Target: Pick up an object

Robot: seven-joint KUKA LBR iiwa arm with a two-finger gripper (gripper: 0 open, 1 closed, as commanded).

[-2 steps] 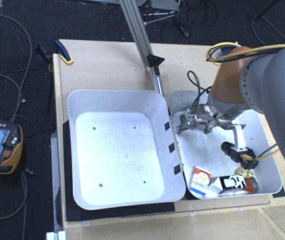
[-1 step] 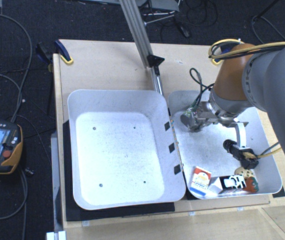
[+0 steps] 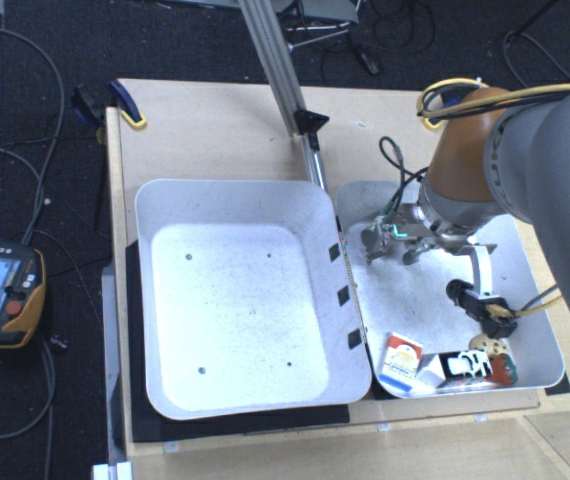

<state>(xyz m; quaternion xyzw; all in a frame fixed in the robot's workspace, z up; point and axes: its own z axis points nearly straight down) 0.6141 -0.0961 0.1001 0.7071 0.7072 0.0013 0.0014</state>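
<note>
I see the hand (image 3: 390,240) low over the right bin's (image 3: 535,258) far left corner; I cannot tell its state. A small carton (image 3: 401,360) and other items (image 3: 477,364) lie along its near edge.

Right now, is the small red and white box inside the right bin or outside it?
Inside. The box lies on the floor of the right bin, near its front rim, beside other small items.
</note>
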